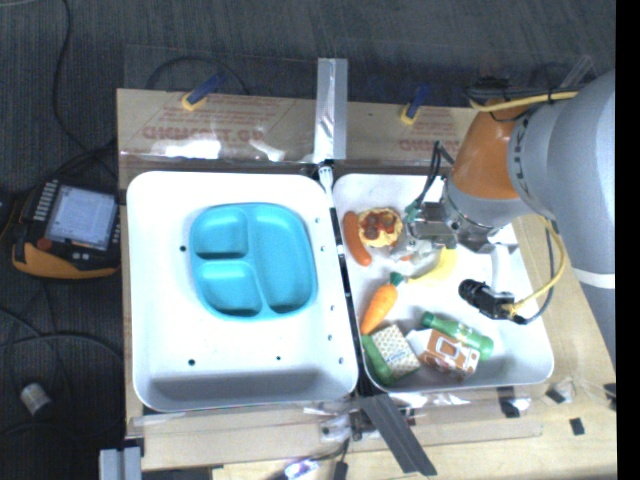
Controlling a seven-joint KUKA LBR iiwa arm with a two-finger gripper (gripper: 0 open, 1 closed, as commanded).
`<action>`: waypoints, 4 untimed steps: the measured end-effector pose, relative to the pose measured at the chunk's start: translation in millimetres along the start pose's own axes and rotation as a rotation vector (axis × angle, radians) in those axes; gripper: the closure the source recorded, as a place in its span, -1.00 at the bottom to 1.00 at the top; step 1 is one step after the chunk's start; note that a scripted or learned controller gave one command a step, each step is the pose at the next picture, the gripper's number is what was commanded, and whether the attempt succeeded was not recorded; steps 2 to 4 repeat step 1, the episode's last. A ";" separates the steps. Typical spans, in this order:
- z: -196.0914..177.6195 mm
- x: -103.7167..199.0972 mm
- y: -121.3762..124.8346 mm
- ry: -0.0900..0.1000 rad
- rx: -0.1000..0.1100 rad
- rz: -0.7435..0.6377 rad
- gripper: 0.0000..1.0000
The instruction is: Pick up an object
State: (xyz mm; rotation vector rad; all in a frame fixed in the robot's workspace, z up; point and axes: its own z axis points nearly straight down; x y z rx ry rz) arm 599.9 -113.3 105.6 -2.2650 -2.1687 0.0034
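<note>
My gripper (424,236) is low in the right bin (530,363), at its upper middle, under the orange band of the arm. It hangs over a yellow banana (437,264), whose upper part it hides. Just left of it lie a small pizza piece (379,226) and a reddish sausage (355,241). An orange carrot (378,306) lies below them, pointing toward the gripper. Along the front of the bin sit a green bottle (456,329), an orange carton (450,353) and a green-and-white packet (391,352).
A blue divided tray (252,258) lies in the left bin (160,368). A ridge where the two bins meet (340,268) runs between them. A black cable connector (480,296) hangs from the arm over the right bin's right side.
</note>
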 end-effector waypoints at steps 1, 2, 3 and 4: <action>-112.5 63.2 -9.9 -0.004 -0.003 0.056 1.00; -112.5 63.2 -9.9 -0.004 -0.003 0.056 1.00; -112.5 63.2 -9.9 -0.004 -0.003 0.056 1.00; -112.5 63.2 -9.9 -0.004 -0.003 0.056 1.00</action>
